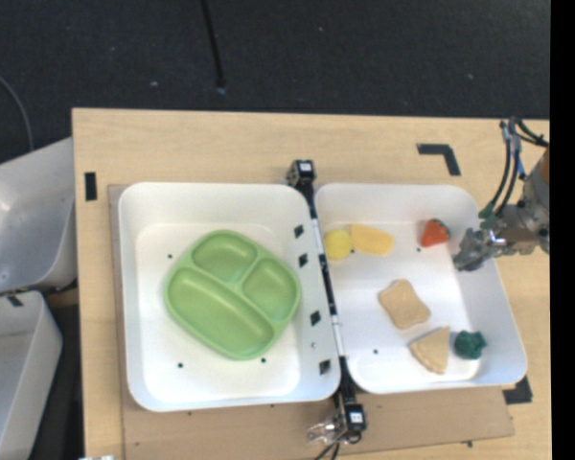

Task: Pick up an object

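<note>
Red against the white right bin (pixel 494 338), a strawberry-like toy (pixel 434 232) is lying in the far right corner, just left of the gripper (pixel 471 253), which is hovering at the bin's right wall; whether it is spread or closed is not something I can tell. The bread slice (pixel 403 304) is sitting nearer and further left.

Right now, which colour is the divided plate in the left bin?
Light green; the divided plate shows clearly in the camera view.

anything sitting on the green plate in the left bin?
No. The green plate has all three compartments bare; the food pieces lie in the right bin.
</note>
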